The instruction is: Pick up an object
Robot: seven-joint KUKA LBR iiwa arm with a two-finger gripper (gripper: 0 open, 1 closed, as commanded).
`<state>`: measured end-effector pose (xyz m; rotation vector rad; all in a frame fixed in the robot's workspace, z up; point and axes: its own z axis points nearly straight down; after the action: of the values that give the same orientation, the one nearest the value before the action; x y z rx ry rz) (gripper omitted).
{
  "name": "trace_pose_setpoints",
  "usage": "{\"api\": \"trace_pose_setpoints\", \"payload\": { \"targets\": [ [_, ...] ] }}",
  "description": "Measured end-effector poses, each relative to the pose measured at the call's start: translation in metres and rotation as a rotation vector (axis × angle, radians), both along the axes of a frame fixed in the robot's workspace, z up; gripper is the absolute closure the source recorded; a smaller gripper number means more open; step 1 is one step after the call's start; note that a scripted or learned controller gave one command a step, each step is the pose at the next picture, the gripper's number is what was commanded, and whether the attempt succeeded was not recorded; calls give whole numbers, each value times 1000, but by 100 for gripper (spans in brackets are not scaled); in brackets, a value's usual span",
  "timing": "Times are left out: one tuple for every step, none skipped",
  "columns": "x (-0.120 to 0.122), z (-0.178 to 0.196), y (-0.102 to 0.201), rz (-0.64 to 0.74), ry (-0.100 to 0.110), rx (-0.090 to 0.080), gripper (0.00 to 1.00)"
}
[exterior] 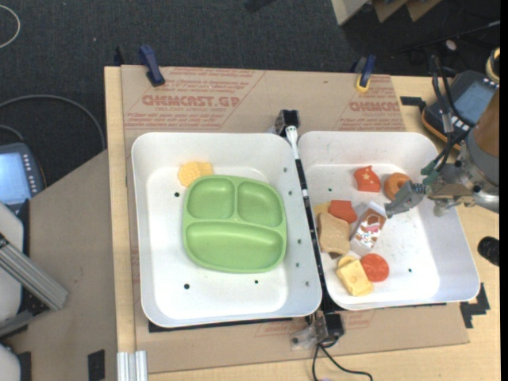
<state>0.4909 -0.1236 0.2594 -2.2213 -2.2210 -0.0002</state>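
Note:
The right bin (444,272) holds several toy foods. A red wedge (367,178) and an orange ring-shaped piece (393,184) lie near its back. A red-orange block (342,210), a tan bread slice (333,232), a white and red carton (368,230), a red tomato (375,267) and a yellow cheese cube (354,277) lie toward its left front. My gripper (401,199) reaches in from the right and hangs low over the bin. Its tip is just right of the carton and below the orange ring. Nothing shows in its grasp.
The left bin (151,236) bears a green divided plate (235,222) and a yellow waffle-like piece (194,171) at its back left. A black divider strip (300,181) runs between the bins. Cables and the arm's body (476,157) crowd the right edge.

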Motion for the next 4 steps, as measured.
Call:
{"api": "trace_pose_setpoints", "payload": {
  "targets": [
    [52, -90, -80, -4, 1, -4, 0],
    [114, -150, 2, 9, -2, 2, 0],
    [177, -176, -9, 3, -2, -1, 0],
    [177, -163, -9, 3, -6, -2, 100]
  ]
}}
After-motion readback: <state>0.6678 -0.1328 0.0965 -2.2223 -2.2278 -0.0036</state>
